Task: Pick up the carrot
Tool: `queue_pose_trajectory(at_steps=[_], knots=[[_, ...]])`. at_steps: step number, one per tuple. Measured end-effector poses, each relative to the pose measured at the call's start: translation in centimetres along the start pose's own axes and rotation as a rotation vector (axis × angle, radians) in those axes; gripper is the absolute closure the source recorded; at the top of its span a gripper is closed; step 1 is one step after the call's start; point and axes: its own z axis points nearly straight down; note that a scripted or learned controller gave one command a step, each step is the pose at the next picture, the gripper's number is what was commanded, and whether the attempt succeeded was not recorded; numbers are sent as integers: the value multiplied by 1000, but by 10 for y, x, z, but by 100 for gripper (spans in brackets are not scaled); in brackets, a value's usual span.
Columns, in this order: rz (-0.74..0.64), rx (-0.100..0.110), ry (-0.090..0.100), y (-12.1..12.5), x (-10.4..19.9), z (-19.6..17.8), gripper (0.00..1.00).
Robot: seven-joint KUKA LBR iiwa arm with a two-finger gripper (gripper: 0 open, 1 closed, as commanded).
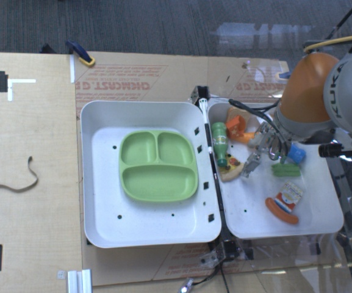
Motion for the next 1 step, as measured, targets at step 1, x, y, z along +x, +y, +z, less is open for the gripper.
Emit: queue_pose_trajectory(at_steps=[1], knots=[[146, 14, 32, 25, -38, 4, 0]])
